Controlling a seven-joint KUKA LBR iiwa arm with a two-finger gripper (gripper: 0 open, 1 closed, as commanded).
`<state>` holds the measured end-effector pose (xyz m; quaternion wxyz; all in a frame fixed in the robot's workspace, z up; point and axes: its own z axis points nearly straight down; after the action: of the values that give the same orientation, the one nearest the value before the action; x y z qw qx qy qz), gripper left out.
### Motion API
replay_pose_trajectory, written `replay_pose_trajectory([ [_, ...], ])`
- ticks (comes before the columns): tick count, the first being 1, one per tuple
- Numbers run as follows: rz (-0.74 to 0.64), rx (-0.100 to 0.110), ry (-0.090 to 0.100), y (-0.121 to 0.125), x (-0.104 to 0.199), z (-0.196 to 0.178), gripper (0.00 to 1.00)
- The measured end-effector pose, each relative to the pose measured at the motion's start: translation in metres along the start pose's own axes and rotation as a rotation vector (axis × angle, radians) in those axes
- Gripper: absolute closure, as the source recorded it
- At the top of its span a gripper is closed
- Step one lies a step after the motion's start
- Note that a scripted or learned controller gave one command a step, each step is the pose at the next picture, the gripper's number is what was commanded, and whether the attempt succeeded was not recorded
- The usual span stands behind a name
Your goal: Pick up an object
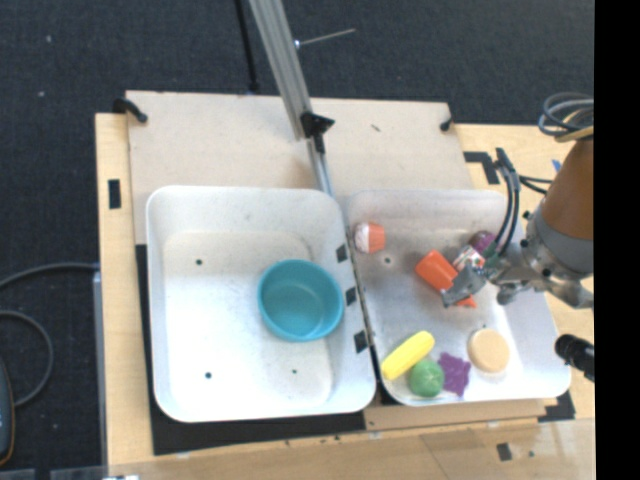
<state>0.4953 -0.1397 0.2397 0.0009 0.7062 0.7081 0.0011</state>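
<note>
Green ball point(426, 378) and yellow piece point(407, 354) at lower right; grasp unconfirmed.
Gripper point(466, 284) sits low in the right bin point(527, 373) against the orange object point(436, 269); whether its fingers are spread or closed I cannot tell, so lifting remains. That bin also holds a purple toy point(456, 372), tan disc point(489, 350) and orange-white ball point(369, 236); the left bin point(190, 223) holds a blue bowl point(300, 300).

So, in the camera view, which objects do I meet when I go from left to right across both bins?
Blue bowl → orange-white ball → yellow piece → orange cup → gripper → round tan piece.
</note>
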Motion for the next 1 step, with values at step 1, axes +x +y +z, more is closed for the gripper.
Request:
replay_pose_trajectory([
  [1,0.002,-0.001,0.000,0.0001,0.0000,0.0000,0.00],
])
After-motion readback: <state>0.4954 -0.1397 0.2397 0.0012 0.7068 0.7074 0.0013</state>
